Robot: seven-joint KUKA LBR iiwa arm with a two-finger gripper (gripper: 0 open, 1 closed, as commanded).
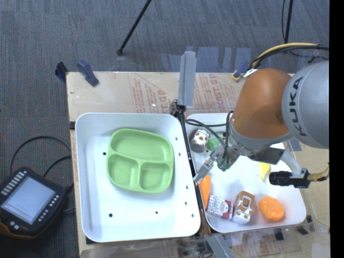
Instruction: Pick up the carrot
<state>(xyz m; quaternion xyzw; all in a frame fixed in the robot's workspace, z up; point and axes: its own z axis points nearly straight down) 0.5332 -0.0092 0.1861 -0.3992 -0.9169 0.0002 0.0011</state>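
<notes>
None of the lift is done: carrot lies at right bin's left wall, gripper poised just above its far end, jaws spread, nothing between them; closing and raising remain.

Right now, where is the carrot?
The carrot lies in the right bin, against its left wall, just below the gripper and left of the small cartons.

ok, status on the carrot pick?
Gripper low in right bin, just above carrot. Carrot lying by left wall, not held. Carton close beside it.
</notes>
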